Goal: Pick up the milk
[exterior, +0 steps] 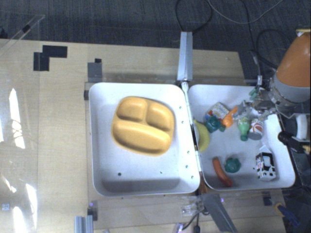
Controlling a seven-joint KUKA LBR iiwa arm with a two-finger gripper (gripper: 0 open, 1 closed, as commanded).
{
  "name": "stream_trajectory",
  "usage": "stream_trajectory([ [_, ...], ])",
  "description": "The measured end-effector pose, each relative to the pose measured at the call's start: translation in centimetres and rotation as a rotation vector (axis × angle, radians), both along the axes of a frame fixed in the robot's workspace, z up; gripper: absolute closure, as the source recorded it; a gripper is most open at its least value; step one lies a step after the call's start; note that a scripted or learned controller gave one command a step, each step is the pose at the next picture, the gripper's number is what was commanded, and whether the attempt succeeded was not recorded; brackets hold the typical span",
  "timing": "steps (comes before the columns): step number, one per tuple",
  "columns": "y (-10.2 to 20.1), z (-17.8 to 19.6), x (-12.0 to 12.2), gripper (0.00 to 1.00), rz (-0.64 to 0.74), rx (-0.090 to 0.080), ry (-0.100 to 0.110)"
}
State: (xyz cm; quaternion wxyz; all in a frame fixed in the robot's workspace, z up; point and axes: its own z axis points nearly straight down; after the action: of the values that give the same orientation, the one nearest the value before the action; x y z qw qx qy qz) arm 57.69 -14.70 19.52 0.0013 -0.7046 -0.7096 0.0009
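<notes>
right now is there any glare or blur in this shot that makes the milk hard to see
In the camera view, pale streaks of glare lie across the bench at far left, well away from the milk. The milk carton sits evenly lit in the right bin, its black and white pattern readable but soft. The whole camera view is slightly blurred, and the pincer and the small items near it run together.

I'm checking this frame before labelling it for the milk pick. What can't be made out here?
- Gripper: too small and cluttered in the camera view to tell open from shut.
- Milk carton: print too small to read.
- Arm: cut off by the right edge.
- Small toys in the right bin: overlapping, kinds unclear.
</notes>
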Motion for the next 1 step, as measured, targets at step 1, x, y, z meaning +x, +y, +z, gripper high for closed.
stream_trajectory([
  [1, -5.09, -8.29, -6.57, 0.0, -0.155, 0.0, 0.0],
])
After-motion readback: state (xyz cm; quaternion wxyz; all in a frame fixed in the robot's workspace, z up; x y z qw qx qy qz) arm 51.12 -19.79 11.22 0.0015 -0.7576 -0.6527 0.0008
